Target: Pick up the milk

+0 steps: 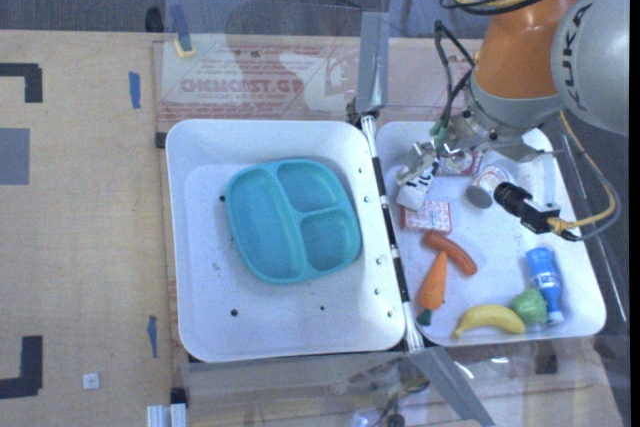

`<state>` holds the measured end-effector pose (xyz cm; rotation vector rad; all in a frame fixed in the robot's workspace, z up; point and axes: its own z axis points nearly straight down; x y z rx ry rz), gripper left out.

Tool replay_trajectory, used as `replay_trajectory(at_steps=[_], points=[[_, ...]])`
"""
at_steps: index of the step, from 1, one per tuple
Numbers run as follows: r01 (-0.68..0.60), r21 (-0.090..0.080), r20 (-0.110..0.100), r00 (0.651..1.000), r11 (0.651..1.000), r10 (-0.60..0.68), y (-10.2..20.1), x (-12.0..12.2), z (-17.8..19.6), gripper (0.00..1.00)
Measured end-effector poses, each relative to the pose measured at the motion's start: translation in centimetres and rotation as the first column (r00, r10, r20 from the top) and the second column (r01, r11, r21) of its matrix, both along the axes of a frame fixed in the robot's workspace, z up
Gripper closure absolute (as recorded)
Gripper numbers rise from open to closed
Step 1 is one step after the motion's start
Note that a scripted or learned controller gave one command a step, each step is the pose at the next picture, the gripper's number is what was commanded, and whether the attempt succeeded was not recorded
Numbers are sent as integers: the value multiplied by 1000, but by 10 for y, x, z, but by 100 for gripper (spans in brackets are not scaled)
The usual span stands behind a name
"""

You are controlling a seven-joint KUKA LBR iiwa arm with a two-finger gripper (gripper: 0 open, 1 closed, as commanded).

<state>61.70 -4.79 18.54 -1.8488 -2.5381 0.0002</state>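
Two white bins share the bench; at twelve o'clock in the right bin [590, 310] the gripper [432, 158] hovers by the milk [415, 187] — approach step, finger state I cannot tell — next, descend squarely.

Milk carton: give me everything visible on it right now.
The milk carton is small and white with dark print, apparently cardboard, lying tilted at the right bin's upper left, near the divider. Its lower end meets a red-and-white packet. The hand sits right over its upper end; contact is unclear, and its top is partly hidden.
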Motion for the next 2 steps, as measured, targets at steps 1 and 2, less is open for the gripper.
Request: replay_trajectory(at_steps=[1, 2], points=[[310, 0, 5, 951, 951, -310, 103, 50, 42, 0], [238, -2, 0, 971, 971, -238, 39, 21, 28, 0]])
